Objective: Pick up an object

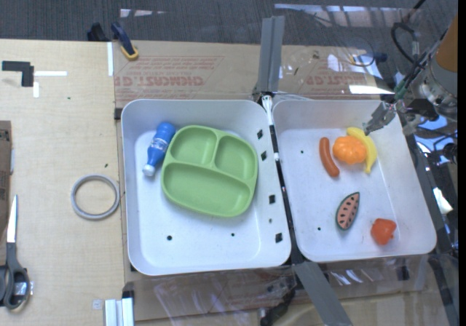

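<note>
In the right bin (408, 244) lie an orange (349, 150), a yellow banana (368, 148) touching it from behind, a red-brown sausage (329, 156), a watermelon slice (347, 211) and a small red fruit (383, 230). My gripper (384, 118) hangs over the bin's far right corner, just up and to the right of the banana and orange. I see nothing held in it. The left bin (204, 244) holds a green divided plate (210, 169) and a blue-and-white bottle (159, 146) beside the plate's left edge.
A grey ring (95, 196) and scissors (13, 273) lie on the wooden bench left of the bins. A metal divider (270, 55) rises behind the seam between the bins. Cables (408, 48) hang near the arm at top right.
</note>
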Motion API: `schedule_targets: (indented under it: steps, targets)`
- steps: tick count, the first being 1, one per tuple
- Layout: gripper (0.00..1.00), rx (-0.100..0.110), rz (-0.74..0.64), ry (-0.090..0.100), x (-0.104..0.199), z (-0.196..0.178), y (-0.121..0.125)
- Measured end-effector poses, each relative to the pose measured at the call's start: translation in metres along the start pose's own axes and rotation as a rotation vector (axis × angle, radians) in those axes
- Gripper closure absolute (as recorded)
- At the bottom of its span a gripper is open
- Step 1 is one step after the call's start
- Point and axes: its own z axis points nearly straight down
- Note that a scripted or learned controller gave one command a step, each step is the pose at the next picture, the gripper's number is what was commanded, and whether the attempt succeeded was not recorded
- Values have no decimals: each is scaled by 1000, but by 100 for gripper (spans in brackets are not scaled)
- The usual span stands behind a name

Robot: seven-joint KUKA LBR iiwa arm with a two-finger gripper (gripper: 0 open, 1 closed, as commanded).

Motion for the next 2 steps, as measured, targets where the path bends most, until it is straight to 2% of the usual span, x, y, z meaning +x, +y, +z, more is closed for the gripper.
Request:
schedule_targets:
  steps: [1,2]
  targets:
    - [0,-5,-2,-2,35,129,58]
    - [0,-1,0,0,90,131,-1]
